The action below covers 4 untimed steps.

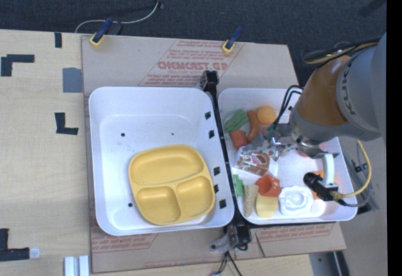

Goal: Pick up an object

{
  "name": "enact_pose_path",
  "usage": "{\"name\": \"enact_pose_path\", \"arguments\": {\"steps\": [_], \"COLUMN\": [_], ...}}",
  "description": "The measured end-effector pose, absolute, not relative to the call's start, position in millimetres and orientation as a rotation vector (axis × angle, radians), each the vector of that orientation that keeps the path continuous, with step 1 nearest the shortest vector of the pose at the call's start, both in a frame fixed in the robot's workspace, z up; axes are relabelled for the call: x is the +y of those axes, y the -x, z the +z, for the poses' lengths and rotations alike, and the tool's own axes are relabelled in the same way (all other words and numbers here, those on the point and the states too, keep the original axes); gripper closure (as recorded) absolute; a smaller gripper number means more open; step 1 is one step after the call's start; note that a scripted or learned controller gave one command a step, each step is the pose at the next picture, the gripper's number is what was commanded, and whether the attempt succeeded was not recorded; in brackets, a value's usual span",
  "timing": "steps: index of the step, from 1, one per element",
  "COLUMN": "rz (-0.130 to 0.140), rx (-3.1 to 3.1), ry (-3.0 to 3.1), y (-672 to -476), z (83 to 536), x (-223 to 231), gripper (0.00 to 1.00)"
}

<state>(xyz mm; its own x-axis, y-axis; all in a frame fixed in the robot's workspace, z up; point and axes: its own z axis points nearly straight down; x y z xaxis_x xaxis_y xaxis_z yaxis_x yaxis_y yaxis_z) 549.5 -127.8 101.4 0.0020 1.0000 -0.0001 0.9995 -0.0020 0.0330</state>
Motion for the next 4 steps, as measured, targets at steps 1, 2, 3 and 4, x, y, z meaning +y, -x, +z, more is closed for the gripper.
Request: {"name": "enact_pose_path", "arguments": {"steps": [1,2,3,4], "rz": [-0.006,-0.018,-0.016,0.01], "rx": [2.214,2.214,2.213,2.226], "ry": [-2.209,-2.217,-2.221,-2.212], "y": [-613.1,-646.0,-645.1,-630.7], "z": [87,85,95,191], "x": [-110,-108,-107,-57], "gripper": [0.0,0.0,1.0,1.0]}}
